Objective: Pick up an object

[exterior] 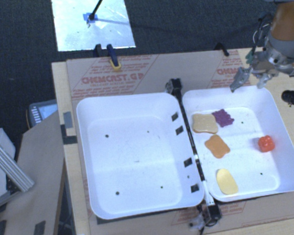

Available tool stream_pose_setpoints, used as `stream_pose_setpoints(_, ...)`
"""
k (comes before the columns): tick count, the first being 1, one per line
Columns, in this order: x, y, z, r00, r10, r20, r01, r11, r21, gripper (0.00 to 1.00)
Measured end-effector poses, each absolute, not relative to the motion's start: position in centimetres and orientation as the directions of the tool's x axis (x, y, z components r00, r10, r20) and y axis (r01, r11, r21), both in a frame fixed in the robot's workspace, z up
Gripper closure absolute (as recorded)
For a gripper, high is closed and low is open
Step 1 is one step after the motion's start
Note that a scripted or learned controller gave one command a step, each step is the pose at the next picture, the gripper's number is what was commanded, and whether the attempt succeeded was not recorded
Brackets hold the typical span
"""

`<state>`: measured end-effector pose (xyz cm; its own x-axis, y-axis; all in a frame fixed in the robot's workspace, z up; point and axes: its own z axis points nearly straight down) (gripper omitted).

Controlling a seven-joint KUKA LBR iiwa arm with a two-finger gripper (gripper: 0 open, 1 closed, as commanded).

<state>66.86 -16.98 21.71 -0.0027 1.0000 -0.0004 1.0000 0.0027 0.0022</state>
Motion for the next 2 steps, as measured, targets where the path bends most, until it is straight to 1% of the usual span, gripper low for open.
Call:
stream_pose_setpoints(1, 58.6, -9.6, 22.0, -0.007, 1.0, 0.003, 1.0, 0.007, -0.005, 0.0)
stream_pose_setpoints(2, 54.9, -4.4, 18.2, -0.008, 1.0, 0.002, 1.0, 0.008, -0.004, 0.0)
